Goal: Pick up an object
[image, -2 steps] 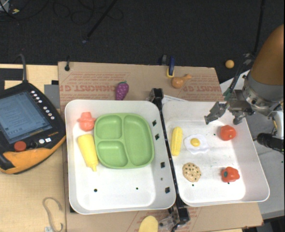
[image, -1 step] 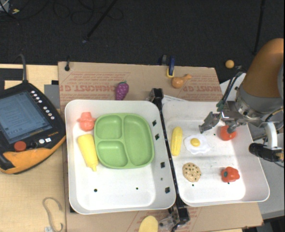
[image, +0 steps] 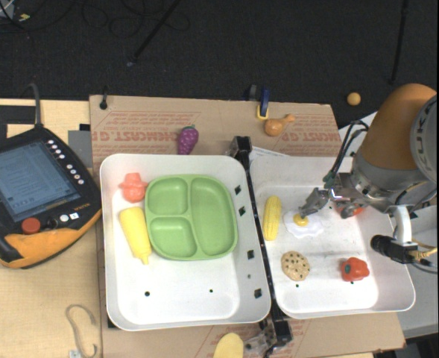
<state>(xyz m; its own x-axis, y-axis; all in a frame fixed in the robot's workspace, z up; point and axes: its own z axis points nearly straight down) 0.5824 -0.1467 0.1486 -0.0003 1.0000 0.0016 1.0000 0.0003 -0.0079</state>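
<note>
Over the right bin (image: 383,298), toward its upper middle, the gripper (image: 314,203) reaches in from three o'clock on the grey arm (image: 398,174) with its orange band (image: 398,129); whether its jaws stand wide or narrow cannot be told, and nothing is visibly held. Just beneath the tip, at about seven o'clock from it, lies a fried-egg toy (image: 302,224), white with a yellow yolk, on the bin floor. At nine o'clock from the egg rests a corn cob (image: 272,217), upright along the bin's left wall. At six o'clock from the egg sits a chocolate-chip cookie (image: 296,265); at four o'clock, near the right wall, a red pepper (image: 355,268). Left bin (image: 174,304), adjoining: a green divided plate (image: 190,217); touching its nine o'clock edge, a yellow mustard bottle (image: 135,233); above that, at the plate's ten o'clock, a pinkish-orange toy (image: 132,188). On the cardboard behind the bins: purple grapes (image: 188,139) at twelve o'clock of the left bin, an orange gourd-shaped toy (image: 276,124) at twelve o'clock of the right. Bench, far nine o'clock: teach pendant (image: 33,196).
</note>
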